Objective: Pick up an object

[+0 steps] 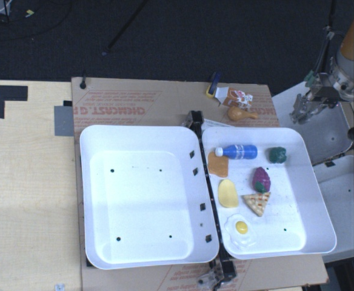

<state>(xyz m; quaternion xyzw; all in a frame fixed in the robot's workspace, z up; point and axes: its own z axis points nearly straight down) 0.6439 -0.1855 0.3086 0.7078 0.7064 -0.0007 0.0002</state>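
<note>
claw (304,109) hangs off the right bin (313,180), past its top-right corner; can't tell if open, nothing seen in it. bottle (237,152) lies flat at the bin's top, w/ toy food nearby. prob light, stiff, slick, may roll; grab across mid-body.

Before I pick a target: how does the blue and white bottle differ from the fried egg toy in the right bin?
The blue and white plastic bottle is a long cylinder lying on its side; the white fried egg toy with a yellow yolk is flat and rounded. The bottle lies near the far wall of the right white bin; the egg lies near the near wall. Both rest on the bin floor, touching nothing else.
</note>
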